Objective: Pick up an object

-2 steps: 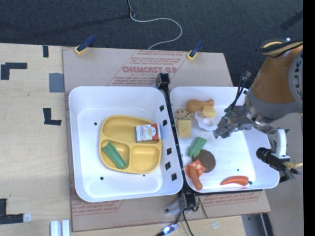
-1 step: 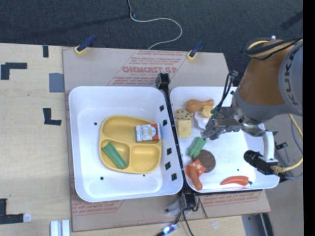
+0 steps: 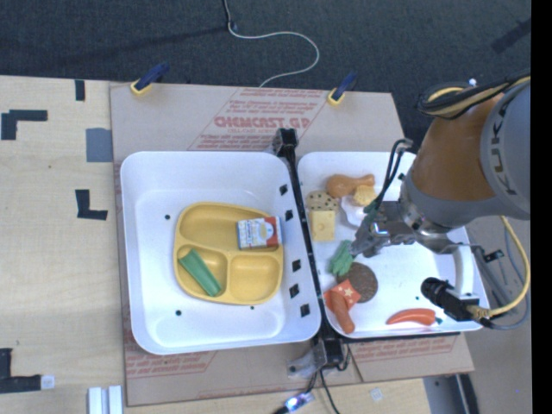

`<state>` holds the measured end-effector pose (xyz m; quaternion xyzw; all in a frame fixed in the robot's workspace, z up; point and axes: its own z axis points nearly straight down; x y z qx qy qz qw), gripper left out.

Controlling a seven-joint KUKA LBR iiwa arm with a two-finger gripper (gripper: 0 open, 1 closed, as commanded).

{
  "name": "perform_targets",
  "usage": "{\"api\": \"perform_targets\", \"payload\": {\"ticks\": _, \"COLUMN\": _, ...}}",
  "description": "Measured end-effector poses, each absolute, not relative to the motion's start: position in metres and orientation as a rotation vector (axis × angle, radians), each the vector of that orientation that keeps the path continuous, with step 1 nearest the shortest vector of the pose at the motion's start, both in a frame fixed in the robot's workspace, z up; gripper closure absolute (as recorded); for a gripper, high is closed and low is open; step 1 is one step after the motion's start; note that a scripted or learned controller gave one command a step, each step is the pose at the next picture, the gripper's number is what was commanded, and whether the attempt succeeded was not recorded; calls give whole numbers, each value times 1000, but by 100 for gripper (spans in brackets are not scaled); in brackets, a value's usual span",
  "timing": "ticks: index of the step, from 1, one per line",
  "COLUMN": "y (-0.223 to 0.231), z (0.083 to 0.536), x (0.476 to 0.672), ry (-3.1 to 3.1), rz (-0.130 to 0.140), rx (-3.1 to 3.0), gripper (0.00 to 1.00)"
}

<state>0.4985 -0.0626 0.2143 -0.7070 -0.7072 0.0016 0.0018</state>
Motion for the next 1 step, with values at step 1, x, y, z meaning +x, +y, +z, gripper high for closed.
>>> {"api": "perform_targets", "payload": {"ticks": 1, "y": -55, "z": 234, "x": 500, "ry": -2223, "rz": 0, "rx": -2219, "gripper": 100}}
